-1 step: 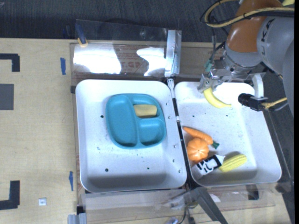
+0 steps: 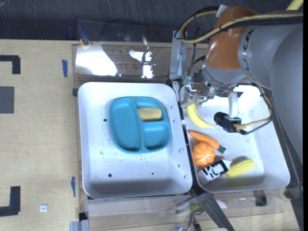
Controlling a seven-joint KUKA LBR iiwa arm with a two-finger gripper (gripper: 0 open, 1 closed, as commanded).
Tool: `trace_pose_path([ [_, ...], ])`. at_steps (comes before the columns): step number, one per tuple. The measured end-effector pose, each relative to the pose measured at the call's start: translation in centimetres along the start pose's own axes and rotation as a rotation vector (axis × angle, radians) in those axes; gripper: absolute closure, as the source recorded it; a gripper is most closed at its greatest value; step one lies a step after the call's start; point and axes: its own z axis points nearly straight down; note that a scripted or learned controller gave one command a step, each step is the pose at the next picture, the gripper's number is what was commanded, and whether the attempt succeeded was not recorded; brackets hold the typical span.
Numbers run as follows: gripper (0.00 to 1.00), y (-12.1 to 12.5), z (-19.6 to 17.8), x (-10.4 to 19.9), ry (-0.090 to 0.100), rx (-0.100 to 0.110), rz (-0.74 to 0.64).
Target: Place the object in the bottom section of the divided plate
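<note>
A blue divided plate (image 2: pixel 137 124) lies in the left bin (image 2: pixel 96 172). A tan, bread-like piece (image 2: pixel 149 114) rests in the plate's upper right section. The gripper (image 2: pixel 195 98) hangs over the top left corner of the right bin (image 2: pixel 274 162), just above the upper end of a yellow banana (image 2: pixel 198 117). The wrist hides the fingertips from view. Nothing is seen held.
Lower in the right bin lie a carrot (image 2: pixel 204 138), an orange fruit (image 2: pixel 203 153), a yellow corn cob (image 2: pixel 239 167) and a black-and-white tag (image 2: pixel 214 170). A black cable plug (image 2: pixel 226 121) dangles beside the banana. The arm's body covers the bin's upper right.
</note>
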Motion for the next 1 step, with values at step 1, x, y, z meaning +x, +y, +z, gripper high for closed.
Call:
trace_pose_path([
  [1, 1.00, -0.31, -0.54, 6.36, -0.001, -0.004, 0.172],
])
